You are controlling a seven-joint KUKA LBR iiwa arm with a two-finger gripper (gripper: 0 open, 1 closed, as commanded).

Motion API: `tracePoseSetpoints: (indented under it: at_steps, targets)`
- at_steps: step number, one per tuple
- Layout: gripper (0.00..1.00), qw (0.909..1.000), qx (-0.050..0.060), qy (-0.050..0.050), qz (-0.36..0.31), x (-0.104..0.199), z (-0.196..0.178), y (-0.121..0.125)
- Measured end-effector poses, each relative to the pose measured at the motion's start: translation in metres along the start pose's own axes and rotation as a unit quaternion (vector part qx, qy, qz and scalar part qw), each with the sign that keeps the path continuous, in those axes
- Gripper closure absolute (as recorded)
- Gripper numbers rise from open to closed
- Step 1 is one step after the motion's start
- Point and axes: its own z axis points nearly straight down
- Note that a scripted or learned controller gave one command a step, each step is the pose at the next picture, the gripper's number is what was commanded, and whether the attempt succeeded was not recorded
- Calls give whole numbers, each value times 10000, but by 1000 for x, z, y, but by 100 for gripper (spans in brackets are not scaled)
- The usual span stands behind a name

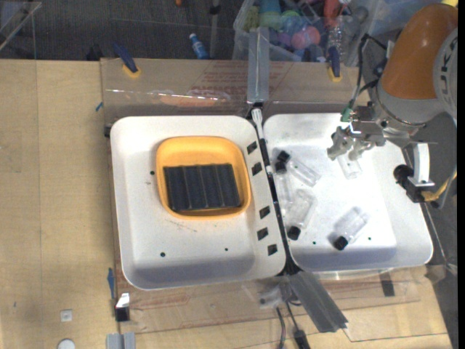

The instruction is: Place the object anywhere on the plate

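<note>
Three clear bottles (349,228) carry no readable labels.

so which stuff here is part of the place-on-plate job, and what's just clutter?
Job:
- orange plate in the left bin, with a dark ribbed block on it
- clear bottles with black caps in the right bin
- gripper above the right bin

Lying about:
- crate of coloured toys behind the bench
- blue clamp at the back edge
</note>
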Motion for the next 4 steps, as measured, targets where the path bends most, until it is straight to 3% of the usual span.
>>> tracePoseSetpoints:
  at_steps: [1, 2, 3, 4]
  targets:
    - [100, 9956, -9, -13, -941, 7, 8, 39]
    - [100, 9724, -16, -13, -2331, 20, 25, 54]
    - [100, 9679, -18, -15, -2515, 43, -1, 53]
    - [100, 9356, 12, 2, -3530, 52, 25, 52]
